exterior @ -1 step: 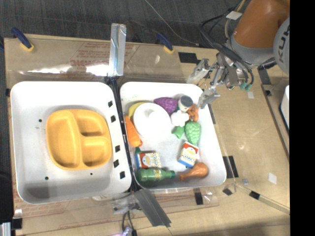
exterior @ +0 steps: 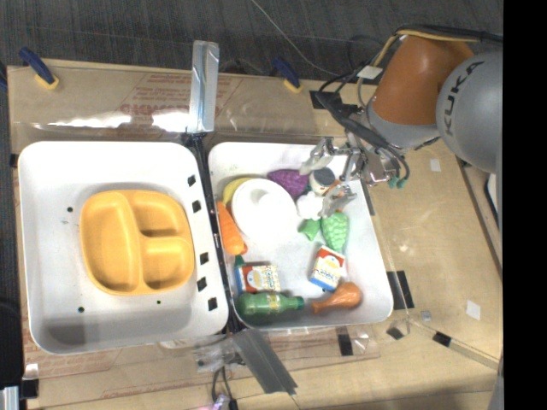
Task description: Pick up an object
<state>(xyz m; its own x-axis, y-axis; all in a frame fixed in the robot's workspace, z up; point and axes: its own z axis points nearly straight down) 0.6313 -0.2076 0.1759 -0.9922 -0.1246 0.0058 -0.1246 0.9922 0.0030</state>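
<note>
The end effector [exterior: 329, 178] is positioned low over the upper area of the right bin [exterior: 376, 254]. Its opening cannot be determined from the camera view. Directly beside it lie purple toy grapes [exterior: 288, 180]; a green toy vegetable [exterior: 334, 230] lies just below. Further out are a white plate [exterior: 263, 210], a carrot [exterior: 230, 230], a small carton [exterior: 327, 269], a green bottle [exterior: 269, 303] and a chicken drumstick [exterior: 338, 297]. The left bin [exterior: 51, 195] holds a yellow divided tray [exterior: 137, 240]. Judged step: approach to grasp. The next move requires closing on one object, then lifting clear.
</note>
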